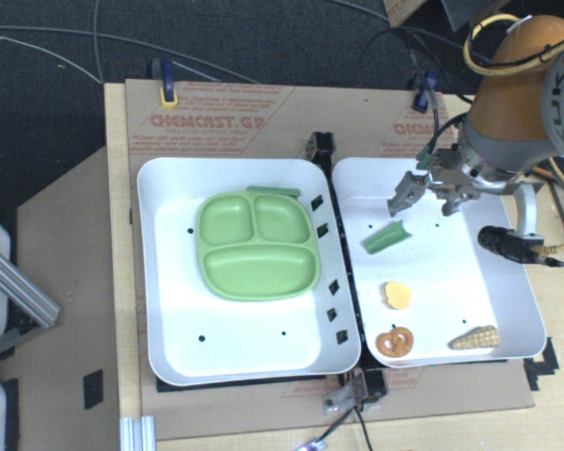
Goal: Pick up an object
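So the gripper (425, 194) is hovering with its fingers spread wide and nothing between them, near the far edge of the right bin (508, 289), just above the green piece (387, 239). That piece is lying flat and tilted, a small green slab, probably light, stiff plastic. I'd be pinching across its short sides.

Arm and pincer, seen from above at a slant.
The grey arm (531, 83), with its orange band above the wrist, enters from the right and bends down and leftward. Its pincer (426, 195) points down and to the left, the two fingers (403, 195) spread apart with nothing between them.
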Available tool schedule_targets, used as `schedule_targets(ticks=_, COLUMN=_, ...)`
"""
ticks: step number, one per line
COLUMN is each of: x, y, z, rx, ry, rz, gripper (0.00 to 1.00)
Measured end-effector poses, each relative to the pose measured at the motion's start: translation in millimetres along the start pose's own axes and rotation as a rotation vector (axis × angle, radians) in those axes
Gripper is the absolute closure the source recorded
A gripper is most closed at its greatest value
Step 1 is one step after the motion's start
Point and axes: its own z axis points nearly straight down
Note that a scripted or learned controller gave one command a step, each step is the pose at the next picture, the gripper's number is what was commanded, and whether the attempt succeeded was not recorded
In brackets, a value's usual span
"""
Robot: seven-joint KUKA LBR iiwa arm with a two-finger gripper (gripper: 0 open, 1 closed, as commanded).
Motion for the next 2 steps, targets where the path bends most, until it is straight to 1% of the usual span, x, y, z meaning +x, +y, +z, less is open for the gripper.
schedule_targets(ticks=1, x=-3.0, y=1.1, z=43.1, rx=0.005, ry=0.001, rz=0.0, gripper=0.0)
schedule_targets(ticks=2, x=-1.0, y=2.8, z=86.0, rx=0.005, ry=0.001, rz=0.0, gripper=0.0)
